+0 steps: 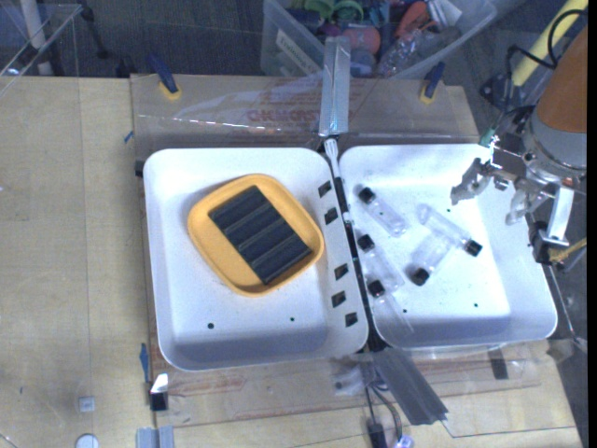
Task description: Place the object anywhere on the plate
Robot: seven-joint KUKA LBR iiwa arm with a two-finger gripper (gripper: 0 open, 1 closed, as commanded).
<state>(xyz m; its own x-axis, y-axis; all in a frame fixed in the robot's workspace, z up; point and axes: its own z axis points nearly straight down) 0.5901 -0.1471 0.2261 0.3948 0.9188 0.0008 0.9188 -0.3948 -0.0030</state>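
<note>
While the arm [564, 110] hangs over the right edge of the right bin [485, 320], you've got the gripper [494, 189] above that bin's upper right part, fingers spread, nothing between them. Landmark is the plate: one yellow plate [207, 220] in the left bin [177, 329], roughly centred, with one black ribbed slab [261, 233] lying on it. Right of the plate, across the divider [350, 250] with its row of black clips, you see the clear bottles [438, 236] with black caps, about four, hard to count since they're see-through. All lie flat in the right bin, well apart from the plate. Nearest the gripper is the one with its cap at the right end [473, 246]. Between bottles and plate stands the raised divider. Behind the plate, past the bins, one clear tub of coloured toys [373, 7]. Two blue clamps [168, 84] sit on the board behind the plate.
</note>
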